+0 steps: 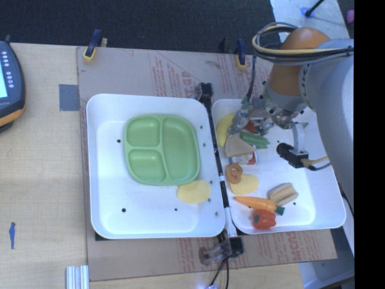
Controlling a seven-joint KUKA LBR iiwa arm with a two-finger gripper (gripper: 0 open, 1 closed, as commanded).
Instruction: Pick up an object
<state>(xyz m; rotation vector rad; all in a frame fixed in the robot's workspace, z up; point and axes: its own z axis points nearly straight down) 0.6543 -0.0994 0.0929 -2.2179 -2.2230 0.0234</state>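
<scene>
Hovering low, end effector point(252, 125) meets piled toys point(243, 142).

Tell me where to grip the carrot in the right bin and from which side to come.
Probably grip the carrot across its thicker orange middle, coming straight down from above. It lies flat, roughly left to right with its thin tip pointing left, so the fingers would close across its narrow width. The tomato sits close against its right end, so stay left of that.

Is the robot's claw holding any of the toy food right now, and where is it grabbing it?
It cannot be told. The gripper is low over the right bin's far end among the toys, but its tips are hidden.
</scene>
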